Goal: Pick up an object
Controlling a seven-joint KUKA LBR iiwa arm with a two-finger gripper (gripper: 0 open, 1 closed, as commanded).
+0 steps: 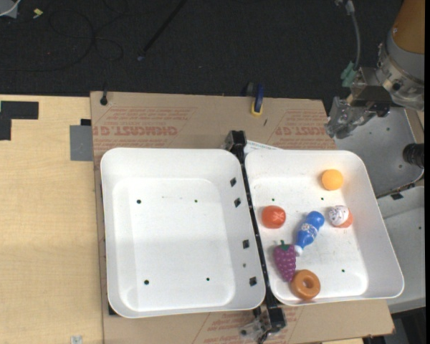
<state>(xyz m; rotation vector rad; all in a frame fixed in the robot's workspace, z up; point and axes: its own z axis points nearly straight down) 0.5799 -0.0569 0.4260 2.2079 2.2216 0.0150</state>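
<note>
The right bin holds several small toys: an orange ball, a red tomato-like piece, a blue and white bottle, a white and orange egg-like piece, a purple grape bunch and an orange ring. My gripper hangs beyond the right bin's far right corner, above the cardboard, well apart from all the toys. Nothing shows between its fingers.
The left bin sits beside the right one, joined by black clips along the shared rim. Brown cardboard lies under both. A blue clamp stands at the cardboard's far edge. Cables hang by the arm at upper right.
</note>
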